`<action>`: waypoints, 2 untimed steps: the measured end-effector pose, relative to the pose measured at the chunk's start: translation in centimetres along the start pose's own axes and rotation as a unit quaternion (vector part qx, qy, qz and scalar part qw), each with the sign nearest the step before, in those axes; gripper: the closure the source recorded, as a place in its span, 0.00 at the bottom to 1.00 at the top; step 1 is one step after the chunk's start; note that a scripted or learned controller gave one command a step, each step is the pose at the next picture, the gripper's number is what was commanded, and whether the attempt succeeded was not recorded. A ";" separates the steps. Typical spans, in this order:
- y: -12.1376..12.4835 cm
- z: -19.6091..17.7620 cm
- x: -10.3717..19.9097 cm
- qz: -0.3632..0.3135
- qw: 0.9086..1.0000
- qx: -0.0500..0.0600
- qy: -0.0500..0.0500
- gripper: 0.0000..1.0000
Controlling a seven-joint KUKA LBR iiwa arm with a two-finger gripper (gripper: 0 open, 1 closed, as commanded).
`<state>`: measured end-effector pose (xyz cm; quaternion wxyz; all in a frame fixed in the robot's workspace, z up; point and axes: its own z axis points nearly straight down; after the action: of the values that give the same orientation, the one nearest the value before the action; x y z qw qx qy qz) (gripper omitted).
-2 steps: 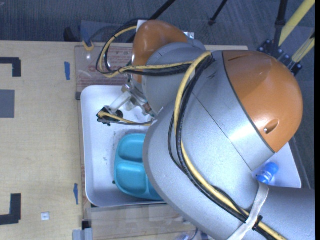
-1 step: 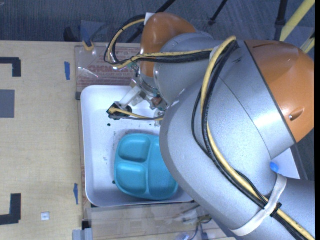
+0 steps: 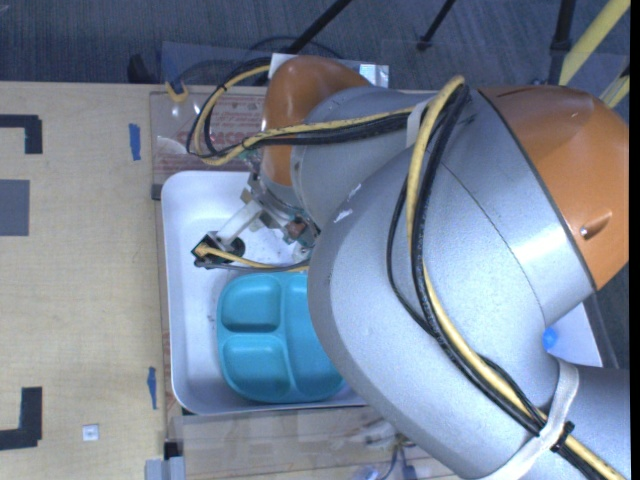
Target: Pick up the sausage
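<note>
My gripper (image 3: 272, 218) hangs low over the far half of the white bin (image 3: 182, 298), just beyond a blue tray. The bulky grey arm (image 3: 450, 268) with its orange band crosses over it from the right and covers the wrist from above. The arm hides the right part of the bin and whatever lies under it.
A blue divided tray (image 3: 262, 340) with at least two hollow compartments lies in the near half of the bin, partly under the arm. Left of the bin is a wooden bench top (image 3: 80, 268) with black marks and bits of blue tape. Cables loop behind the bin's far edge.
</note>
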<state>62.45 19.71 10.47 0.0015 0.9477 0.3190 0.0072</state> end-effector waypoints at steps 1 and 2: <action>-0.6 0.7 4.0 -0.015 1.000 0.004 -0.006 0.00; 0.5 -0.2 4.0 -0.034 0.999 0.004 -0.003 0.00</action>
<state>65.94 21.68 10.69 -0.0008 0.9365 0.3506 0.0031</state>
